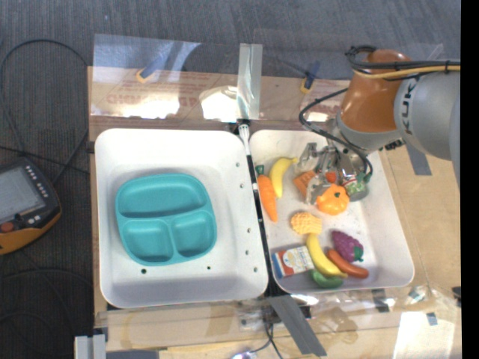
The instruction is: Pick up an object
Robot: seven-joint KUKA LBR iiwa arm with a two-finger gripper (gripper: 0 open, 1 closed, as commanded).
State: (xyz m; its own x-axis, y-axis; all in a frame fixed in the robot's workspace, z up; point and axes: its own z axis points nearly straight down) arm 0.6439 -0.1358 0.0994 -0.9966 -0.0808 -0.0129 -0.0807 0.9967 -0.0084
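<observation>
Two shallow white bins are seen side by side on the brown worktop (438, 223). In the left white bin (120, 275) a teal plastic tray with three compartments (165, 217) is laid flat, slightly turned.

The right white bin (397, 253) is filled with toy food. A small yellow banana (279, 175) is placed near the bin's upper left, and a long orange carrot (267, 197) lies just beside it along the divider between the bins. A round orange pumpkin-like fruit with a green stem (333, 200) is found near the middle of the bin's upper half, touching a darker orange piece (303, 182) to its left. Below these a small bumpy yellow-orange corn-like piece (305, 222) is seen. Toward the bin's lower end a second, larger yellow banana (322, 253) is set at a slant, with a small red and white carton (292, 260) at its left, a purple bunch of grapes (346, 244) at its right, a red chilli-shaped piece (349, 266) across its lower end and a green piece (325, 279) under it.

The grey arm with the orange band (370, 99) is reached in from the right, and its metal hand (329, 167) is lowered into the upper part of the right bin, directly above and touching or nearly touching the round orange fruit. Whether the hand is spread or pressed together cannot be told, and no object is seen clearly between its parts.

A black handheld controller with a screen (22, 197) is rested on the dark floor at the left.
</observation>
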